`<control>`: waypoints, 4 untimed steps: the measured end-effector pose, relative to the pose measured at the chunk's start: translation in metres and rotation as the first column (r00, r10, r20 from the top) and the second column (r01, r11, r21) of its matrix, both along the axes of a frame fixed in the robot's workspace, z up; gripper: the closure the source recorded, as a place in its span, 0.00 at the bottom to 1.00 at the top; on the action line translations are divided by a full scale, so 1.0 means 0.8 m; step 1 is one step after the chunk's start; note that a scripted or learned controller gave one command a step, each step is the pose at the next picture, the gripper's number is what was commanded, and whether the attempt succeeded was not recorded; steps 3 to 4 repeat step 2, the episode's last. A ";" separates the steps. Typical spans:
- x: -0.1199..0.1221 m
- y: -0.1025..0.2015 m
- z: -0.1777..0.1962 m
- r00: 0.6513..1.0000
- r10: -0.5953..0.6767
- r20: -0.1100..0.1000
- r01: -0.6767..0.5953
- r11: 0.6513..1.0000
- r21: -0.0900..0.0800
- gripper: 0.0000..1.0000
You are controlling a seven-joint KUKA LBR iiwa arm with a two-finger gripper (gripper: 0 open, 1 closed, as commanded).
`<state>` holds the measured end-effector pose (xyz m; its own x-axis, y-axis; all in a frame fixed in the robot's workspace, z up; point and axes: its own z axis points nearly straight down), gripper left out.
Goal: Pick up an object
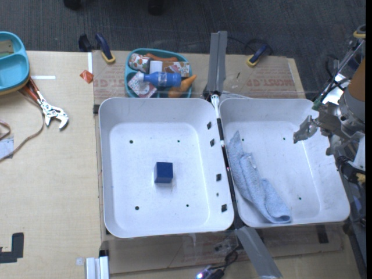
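A small blue cube [164,172] rests on the floor of the left bin [116,156], near its middle. In the right bin [302,185] a light blue cloth [254,182] lies crumpled along the left side, running from the centre toward the front. My gripper [317,139] hangs over the right bin's right edge, above its rim. It is well to the right of the cloth and far from the cube. Nothing is visibly held in it.
Behind the left bin stands a teal bowl [158,73] full of small packets and a blue bottle. A wrench [51,114] and a teal tray [11,63] lie on the wooden bench at the left. Clamps [104,50] hold the board at the back.
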<state>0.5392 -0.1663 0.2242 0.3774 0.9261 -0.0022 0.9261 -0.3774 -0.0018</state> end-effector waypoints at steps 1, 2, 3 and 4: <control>0.000 -0.001 0.010 1.000 0.001 -0.002 -0.001 1.000 -0.001 1.00; 0.052 0.044 -0.121 0.998 -0.070 -0.002 0.070 0.998 0.001 1.00; 0.052 0.044 -0.121 0.998 -0.070 -0.002 0.070 0.998 0.001 1.00; 0.052 0.044 -0.121 0.998 -0.070 -0.002 0.070 0.998 0.001 1.00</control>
